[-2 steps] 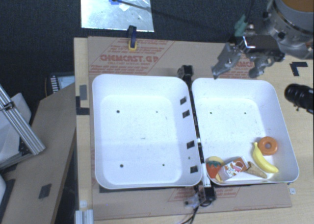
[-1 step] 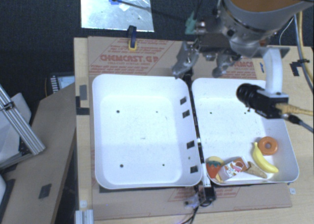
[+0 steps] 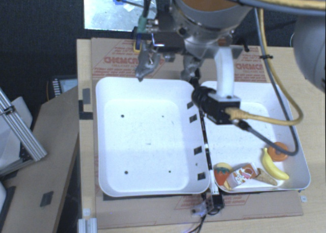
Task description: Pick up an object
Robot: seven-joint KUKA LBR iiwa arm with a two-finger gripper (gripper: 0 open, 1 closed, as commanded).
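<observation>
The banana (image 3: 274, 164) lies in the near right corner of the right bin (image 3: 303, 161), long axis slanting toward that corner, beside other toy food. Far across the bins, the gripper (image 3: 146, 66) hangs over the left bin's (image 3: 102, 125) back rim, holding nothing; whether it is open I cannot tell.

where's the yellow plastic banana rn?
The yellow plastic banana lies in the right white bin, near its front right corner, beside the orange round toy.

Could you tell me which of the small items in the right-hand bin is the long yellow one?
It is the banana, lying near the right bin's front right corner. It alone is yellow, long and curved; the orange piece behind it and the items to its left are stubbier.
</observation>
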